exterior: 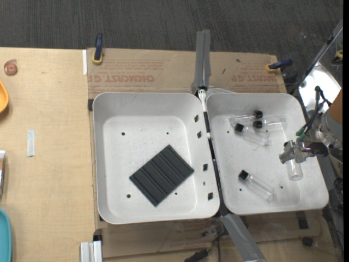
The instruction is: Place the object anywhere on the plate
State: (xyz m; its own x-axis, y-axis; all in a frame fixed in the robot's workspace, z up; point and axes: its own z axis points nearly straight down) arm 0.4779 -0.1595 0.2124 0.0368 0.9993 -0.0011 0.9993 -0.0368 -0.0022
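Your gripper (pixel 292 156) sits over a vial (pixel 295 169) in the right bin (pixel 272 203), jaws' state unclear; plate (pixel 162 174) in left bin (pixel 109 162).

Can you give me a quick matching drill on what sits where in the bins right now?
Things:
1. dark ribbed plate
2. gripper
3. lone capped vial
4. cluster of capped vials

Places:
A. upper part of the right bin
B. lower middle of the right bin
C. floor of the left bin, lying at a slant
D. over the right bin's right side, above a clear vial

Pairs: 1-C, 2-D, 3-B, 4-A
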